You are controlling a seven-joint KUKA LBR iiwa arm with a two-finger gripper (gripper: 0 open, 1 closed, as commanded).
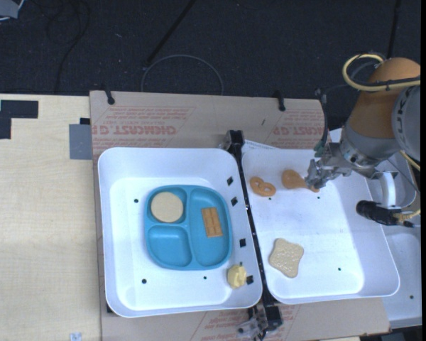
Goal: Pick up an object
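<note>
Two shallow white bins [128, 190] face us; the gripper [317, 182] touches a tan cookie-like piece [293, 180], grip state indiscernible.

cardboard sheet [199, 123], black cables [177, 62], wooden bench [35, 226]

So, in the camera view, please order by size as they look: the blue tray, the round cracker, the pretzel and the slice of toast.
1. Blue tray, clearly the largest.
2. Slice of toast.
3. Round cracker, only slightly smaller than the toast.
4. Pretzel, the smallest.
</note>
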